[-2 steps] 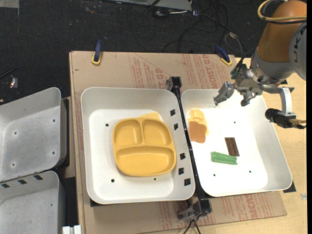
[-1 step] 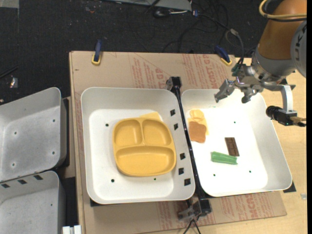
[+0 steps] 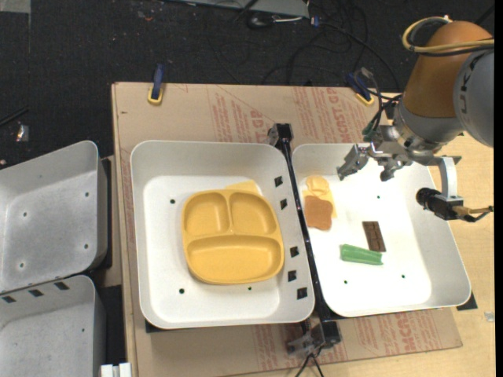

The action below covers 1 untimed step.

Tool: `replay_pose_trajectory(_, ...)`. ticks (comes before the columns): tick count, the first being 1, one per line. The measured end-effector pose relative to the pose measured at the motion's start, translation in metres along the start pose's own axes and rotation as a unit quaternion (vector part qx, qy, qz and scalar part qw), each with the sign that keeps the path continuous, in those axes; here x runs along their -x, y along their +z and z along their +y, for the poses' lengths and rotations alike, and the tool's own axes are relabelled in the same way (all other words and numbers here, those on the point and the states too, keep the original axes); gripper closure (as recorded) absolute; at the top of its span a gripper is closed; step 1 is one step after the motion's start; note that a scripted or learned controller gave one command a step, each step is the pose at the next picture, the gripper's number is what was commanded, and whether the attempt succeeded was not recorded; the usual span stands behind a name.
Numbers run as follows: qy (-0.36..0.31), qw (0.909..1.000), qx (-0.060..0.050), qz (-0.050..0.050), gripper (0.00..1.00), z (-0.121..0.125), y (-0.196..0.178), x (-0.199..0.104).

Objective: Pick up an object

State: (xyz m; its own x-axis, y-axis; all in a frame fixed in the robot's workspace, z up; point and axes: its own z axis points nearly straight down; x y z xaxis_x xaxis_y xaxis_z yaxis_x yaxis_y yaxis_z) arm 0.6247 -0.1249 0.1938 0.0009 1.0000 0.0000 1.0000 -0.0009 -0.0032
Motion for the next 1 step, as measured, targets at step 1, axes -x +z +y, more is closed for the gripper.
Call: replay_pose_trajectory(1, 0.000, 1.0000, -0.001, 0.000, 0.00, -0.0046, 0.0442, 0.0014)
